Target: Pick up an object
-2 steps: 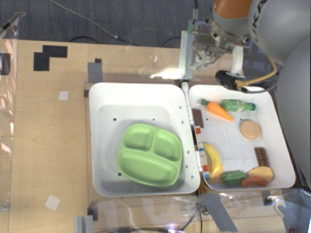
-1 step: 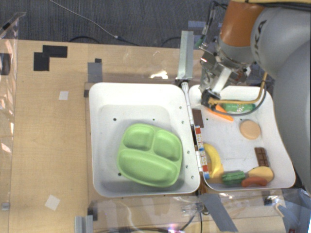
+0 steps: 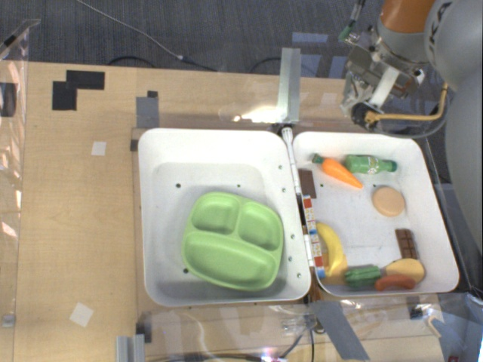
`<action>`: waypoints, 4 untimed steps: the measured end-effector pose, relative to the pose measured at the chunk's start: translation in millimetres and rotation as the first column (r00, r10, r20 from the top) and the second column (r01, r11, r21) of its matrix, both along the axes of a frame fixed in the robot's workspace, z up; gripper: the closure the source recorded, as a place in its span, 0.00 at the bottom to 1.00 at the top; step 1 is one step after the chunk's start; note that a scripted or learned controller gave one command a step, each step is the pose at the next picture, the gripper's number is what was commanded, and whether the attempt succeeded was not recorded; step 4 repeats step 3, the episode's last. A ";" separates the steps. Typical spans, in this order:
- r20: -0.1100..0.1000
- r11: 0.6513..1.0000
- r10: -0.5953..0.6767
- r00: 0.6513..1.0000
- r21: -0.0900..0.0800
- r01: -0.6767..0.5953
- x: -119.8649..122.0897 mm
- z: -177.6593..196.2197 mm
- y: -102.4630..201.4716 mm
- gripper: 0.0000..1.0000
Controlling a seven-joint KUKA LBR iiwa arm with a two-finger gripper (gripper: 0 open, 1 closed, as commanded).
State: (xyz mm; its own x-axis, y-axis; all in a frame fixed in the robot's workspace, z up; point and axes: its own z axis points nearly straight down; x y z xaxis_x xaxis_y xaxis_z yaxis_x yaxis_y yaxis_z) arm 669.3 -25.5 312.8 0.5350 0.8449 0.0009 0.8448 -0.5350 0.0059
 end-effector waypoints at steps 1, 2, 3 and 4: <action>-0.003 0.919 -0.395 0.919 0.004 0.395 -0.1 4.1 21.6 1.00; -0.006 0.739 -0.674 0.739 0.006 0.674 -25.9 -3.2 46.8 1.00; -0.006 0.696 -0.718 0.696 0.006 0.718 -138.0 -0.7 44.9 1.00; -0.006 0.696 -0.718 0.696 0.006 0.718 -138.0 -0.7 44.9 1.00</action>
